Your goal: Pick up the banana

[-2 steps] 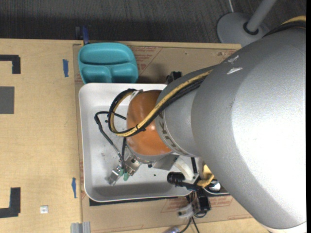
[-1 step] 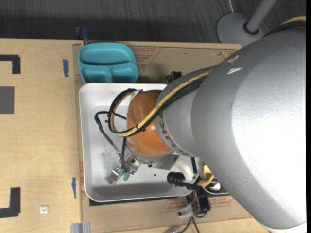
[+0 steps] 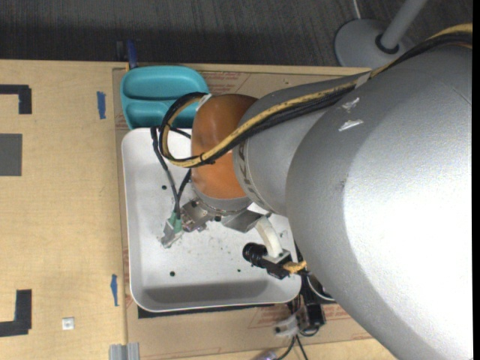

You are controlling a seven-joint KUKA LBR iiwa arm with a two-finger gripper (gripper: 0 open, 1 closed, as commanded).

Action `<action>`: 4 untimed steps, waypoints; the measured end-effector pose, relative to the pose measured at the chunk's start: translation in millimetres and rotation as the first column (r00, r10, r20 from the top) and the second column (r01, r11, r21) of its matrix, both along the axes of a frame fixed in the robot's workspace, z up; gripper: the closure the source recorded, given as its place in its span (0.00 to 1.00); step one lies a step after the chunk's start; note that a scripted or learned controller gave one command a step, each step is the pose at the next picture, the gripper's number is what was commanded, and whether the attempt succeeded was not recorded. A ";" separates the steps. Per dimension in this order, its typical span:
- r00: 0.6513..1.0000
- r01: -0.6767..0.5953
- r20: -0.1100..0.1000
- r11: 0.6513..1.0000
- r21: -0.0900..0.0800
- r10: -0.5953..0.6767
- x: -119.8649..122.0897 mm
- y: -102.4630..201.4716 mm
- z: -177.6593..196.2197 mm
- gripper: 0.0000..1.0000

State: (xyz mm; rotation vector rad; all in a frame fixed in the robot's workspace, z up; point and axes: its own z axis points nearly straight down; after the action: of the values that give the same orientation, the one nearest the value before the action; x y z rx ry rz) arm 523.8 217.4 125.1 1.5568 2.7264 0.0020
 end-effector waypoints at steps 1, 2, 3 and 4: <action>0.970 -0.244 -0.004 0.970 0.000 0.244 -44.5 -50.4 73.1 0.00; 0.921 -0.391 0.004 0.921 0.000 0.391 -38.5 -35.0 -37.7 0.00; 0.998 0.060 0.009 0.998 0.001 -0.060 -41.7 -0.1 -38.1 0.00; 0.998 0.057 0.007 0.998 0.005 -0.058 -42.1 1.9 -27.9 1.00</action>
State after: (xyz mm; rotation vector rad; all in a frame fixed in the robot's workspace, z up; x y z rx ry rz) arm 481.7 219.4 97.3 1.6324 2.6769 0.0136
